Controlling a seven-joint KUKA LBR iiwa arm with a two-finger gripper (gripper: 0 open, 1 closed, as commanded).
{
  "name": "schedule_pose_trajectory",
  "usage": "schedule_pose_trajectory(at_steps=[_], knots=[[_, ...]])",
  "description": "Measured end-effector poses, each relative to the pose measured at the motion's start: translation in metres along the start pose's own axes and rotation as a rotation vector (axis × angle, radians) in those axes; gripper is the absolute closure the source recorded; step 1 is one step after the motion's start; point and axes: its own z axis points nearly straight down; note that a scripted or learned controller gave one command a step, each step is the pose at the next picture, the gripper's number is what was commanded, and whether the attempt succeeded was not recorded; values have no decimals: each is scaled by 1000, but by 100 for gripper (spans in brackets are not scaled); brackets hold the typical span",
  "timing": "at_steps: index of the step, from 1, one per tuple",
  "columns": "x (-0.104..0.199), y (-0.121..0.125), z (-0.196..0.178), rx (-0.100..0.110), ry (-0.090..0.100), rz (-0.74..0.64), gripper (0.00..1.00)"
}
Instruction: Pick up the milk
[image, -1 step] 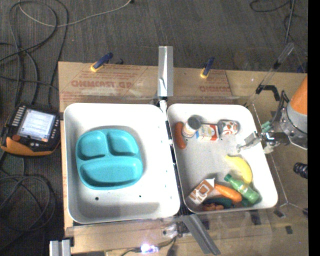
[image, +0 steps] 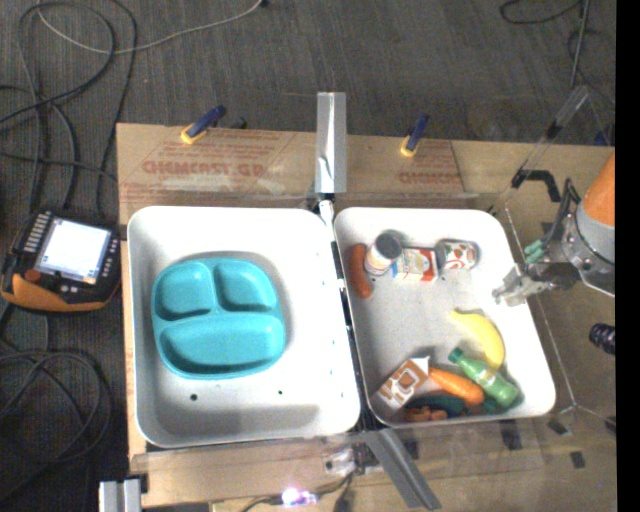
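The milk, a small white and red carton, lies near the back of the right bin, between a grey-topped can and a red and white cup. My gripper hangs over the bin's right rim, about a hand's width right of the carton and slightly nearer the front. Nothing is seen in it. The grey arm with its orange band comes in from the right.
A brown sausage lies by the bin's left wall. At the front right sit a banana, a green bottle, a carrot and an orange box. The left bin holds a teal divided plate.
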Motion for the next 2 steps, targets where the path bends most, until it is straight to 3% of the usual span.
schedule_pose_trajectory(at_steps=[1,2], knots=[[0,0,0,0,0,0,0],[1,0,-7,4,1,0,100]])
